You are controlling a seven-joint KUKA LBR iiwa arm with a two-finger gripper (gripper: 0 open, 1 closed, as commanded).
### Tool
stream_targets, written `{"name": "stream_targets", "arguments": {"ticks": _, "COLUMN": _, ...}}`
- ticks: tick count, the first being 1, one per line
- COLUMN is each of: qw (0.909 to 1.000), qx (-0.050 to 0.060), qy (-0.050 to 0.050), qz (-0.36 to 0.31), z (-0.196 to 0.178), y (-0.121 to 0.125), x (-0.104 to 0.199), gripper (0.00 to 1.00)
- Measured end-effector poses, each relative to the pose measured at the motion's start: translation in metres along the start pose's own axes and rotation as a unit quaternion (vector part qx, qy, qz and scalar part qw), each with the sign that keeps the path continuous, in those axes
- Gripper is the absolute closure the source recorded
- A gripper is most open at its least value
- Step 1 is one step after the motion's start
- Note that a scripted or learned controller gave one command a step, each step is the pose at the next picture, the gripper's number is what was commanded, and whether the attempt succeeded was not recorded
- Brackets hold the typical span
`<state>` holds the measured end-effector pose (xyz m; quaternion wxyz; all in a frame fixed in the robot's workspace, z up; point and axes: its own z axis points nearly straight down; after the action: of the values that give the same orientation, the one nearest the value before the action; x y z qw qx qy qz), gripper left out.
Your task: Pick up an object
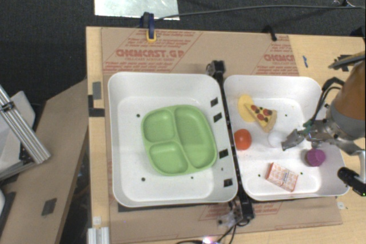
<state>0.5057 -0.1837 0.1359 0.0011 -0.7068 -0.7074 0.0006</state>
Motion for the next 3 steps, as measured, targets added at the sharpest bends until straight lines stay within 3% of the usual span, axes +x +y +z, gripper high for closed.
{"name": "stream_targets", "arguments": {"ticks": 1, "qw": 1.0, "qx": 0.0, "qy": 0.0, "qz": 0.0, "z": 0.052, "y": 0.0, "x": 0.001, "gripper": 0.0}}
{"name": "stream_targets", "arguments": {"ticks": 2, "qw": 1.0, "qx": -0.003, "qy": -0.001, "qz": 0.0, "z": 0.039, "y": 0.002, "x": 0.0, "gripper": 1.0}}
{"name": "stream_targets", "arguments": {"ticks": 3, "qw": 1.0, "qx": -0.005, "qy": -0.002, "qz": -0.002, "z": -0.026, "y": 0.004, "x": -0.001, "gripper": 1.0}}
